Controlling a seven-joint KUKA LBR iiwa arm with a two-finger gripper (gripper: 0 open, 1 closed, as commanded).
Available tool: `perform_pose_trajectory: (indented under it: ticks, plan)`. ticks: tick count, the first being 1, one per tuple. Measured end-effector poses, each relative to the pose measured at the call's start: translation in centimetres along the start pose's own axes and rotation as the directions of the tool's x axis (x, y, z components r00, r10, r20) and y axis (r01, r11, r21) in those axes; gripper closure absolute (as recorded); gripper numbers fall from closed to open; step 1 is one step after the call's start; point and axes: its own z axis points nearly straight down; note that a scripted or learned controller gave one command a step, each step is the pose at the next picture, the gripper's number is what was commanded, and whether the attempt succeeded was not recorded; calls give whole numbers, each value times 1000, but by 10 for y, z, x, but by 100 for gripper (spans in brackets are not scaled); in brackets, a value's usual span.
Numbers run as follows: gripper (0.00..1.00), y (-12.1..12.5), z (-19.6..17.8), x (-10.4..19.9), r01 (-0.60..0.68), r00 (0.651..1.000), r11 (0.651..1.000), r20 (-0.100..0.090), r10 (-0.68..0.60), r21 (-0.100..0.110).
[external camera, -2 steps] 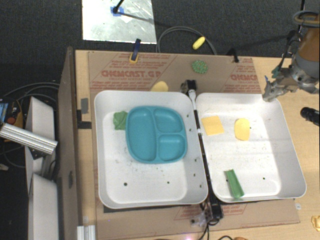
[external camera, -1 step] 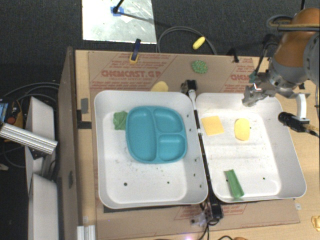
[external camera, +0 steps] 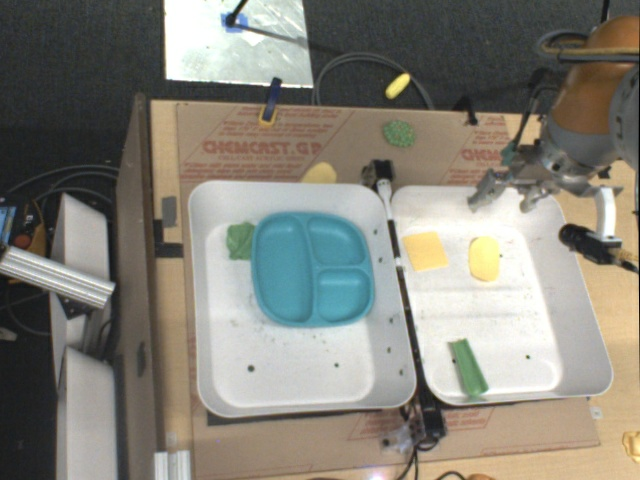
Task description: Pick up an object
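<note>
In the right bin point(external camera: 575, 353) lie a flat yellow square point(external camera: 426, 251), a yellow oval piece point(external camera: 485, 259) and a green bar point(external camera: 467, 367) near the front. My gripper point(external camera: 507, 194) hangs over the bin's far edge, above and slightly right of the oval piece. Its two grey fingers point(external camera: 484, 190) stand spread apart with nothing between them. The left bin point(external camera: 225, 368) holds a blue divided plate point(external camera: 311, 269) with a small green piece point(external camera: 240, 240) at its left rim.
On the cardboard behind the bins sit a green round thing point(external camera: 399, 133) and a pale yellow thing point(external camera: 320, 174). A yellow piece point(external camera: 398, 86) lies on the dark floor beyond. A black clip point(external camera: 380, 175) sits at the bins' shared far corner.
</note>
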Motion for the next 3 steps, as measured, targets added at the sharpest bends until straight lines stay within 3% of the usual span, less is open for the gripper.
perform_pose_trajectory:
  ticks: [1, 2, 3]
  plan:
    - [0, -28, 111, -26, -6, 1000, 1000, -1, 6, 7]
    - [0, -43, 44, -27, -5, 1000, 1000, 1, 5, -4]
    - [0, -41, 108, -13, 0, 1000, 1000, -1, 0, 4]
